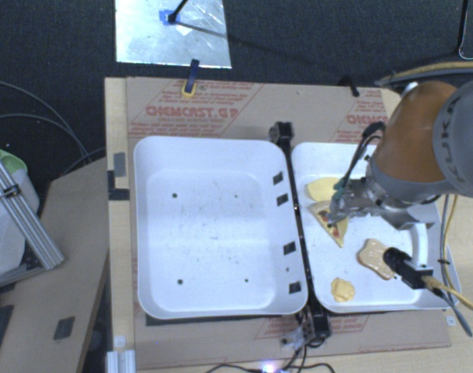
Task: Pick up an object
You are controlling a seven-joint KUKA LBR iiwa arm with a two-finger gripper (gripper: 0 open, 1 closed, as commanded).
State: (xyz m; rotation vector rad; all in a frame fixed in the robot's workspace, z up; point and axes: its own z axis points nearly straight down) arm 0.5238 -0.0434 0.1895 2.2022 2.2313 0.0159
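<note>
My hand (339,208) hangs low in the right bin (318,155), over the pizza slice (332,225) lying near the bin's left wall; whether it is parted or closed I cannot tell. I judge I should centre over the slice, descend squarely, and close before lifting.

A brown cardboard sheet with red lettering (220,103) covers the tabletop under two shallow white plastic bins: the left bin (213,228) and the right bin (318,158) sit side by side, touching at a black hinge strip (292,208). Beyond the cardboard, a shiny square metal plate (172,23) lies on dark carpet (42,29). At the left edge stands a slanted aluminium frame rail (19,216).
</note>
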